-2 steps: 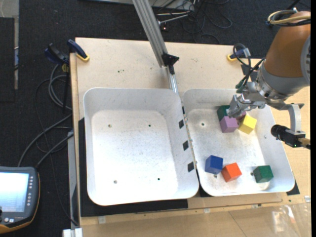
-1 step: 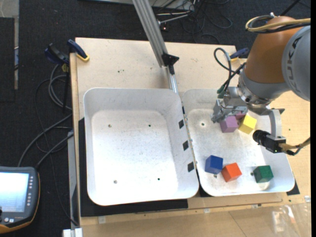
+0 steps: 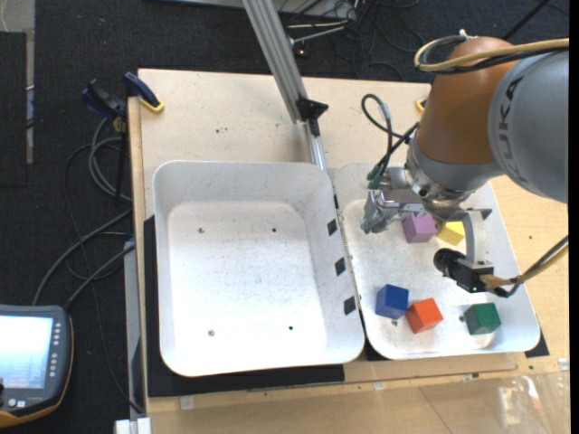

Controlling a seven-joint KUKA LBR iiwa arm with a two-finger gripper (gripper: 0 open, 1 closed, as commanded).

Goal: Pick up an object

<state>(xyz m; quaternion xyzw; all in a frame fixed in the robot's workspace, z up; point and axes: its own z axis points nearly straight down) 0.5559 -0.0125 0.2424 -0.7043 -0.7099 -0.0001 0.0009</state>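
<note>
Nearest the camera, below the hand [image 3: 398,213], an orange block [image 3: 423,315], a blue block [image 3: 392,300] and a green block [image 3: 482,318] are seen, judged light, rigid and best gripped across flat opposite faces, while the hand's opening cannot be determined.

Smooth white plastic bins [image 3: 172,242] speckled with dirt rest on a matt, pale wooden bench [image 3: 235,116].

one piece of lettering can be partly read — on the grey arm [image 3: 534,125], near the right edge, dark capital letters run sideways and look like "ku", the rest cut off. the handheld screen [image 3: 27,355] at lower left glows, its content too small to read.
</note>
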